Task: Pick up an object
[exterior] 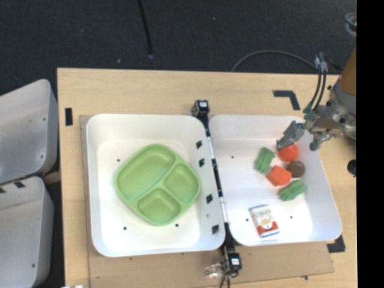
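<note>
gripper point(303, 138): reaches in from the right over the right bin point(240, 221), fingers spread wide, nothing between them.
nearest target: red-orange round piece point(288, 152), just below and slightly left of your fingertips, near touching the left finger point(290, 134).
cluster: brown piece point(296, 169) and orange block point(279, 175) just beyond it; green pieces at point(264, 159) and point(292, 190) flank them.
long axis: round piece has none you need to match, no wrist turn looks needed.
outlier: red-and-white carton point(263, 221), well apart toward the bin's front.
left bin: green divided plate point(157, 183), ignore.
next move, my guess: drop short and straight down, then close.
</note>
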`<state>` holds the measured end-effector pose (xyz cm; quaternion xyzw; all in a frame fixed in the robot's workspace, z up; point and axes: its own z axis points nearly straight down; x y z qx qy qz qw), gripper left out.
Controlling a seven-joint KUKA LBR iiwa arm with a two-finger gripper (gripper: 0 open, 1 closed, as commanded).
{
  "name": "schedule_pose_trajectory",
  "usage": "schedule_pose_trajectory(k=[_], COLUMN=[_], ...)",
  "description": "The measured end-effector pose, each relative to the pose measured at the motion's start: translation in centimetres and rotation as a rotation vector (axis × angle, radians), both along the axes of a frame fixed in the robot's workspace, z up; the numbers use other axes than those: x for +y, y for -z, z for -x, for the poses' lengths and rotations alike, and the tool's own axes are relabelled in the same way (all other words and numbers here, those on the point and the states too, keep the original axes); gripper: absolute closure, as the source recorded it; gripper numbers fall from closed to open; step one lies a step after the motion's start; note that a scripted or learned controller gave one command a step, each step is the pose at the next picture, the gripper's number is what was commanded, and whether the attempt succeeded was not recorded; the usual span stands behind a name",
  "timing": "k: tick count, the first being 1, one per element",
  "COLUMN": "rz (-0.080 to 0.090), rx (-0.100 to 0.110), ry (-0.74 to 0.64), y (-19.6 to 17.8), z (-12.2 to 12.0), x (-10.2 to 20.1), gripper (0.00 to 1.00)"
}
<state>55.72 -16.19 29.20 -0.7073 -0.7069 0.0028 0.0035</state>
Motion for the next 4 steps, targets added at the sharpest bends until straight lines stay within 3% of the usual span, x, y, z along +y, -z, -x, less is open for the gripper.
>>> schedule_pose_trajectory(k=[1, 3, 4], rz=[0.001, 0.001, 0.005], rx=[-0.010, -0.003, -0.012], ry=[-0.001, 0.001, 0.005], y=[-0.5, 12.1, 17.4], z=[-0.2, 0.1, 0.2], x=[0.0, 0.0, 0.8], gripper=[0.00, 0.00, 0.00])
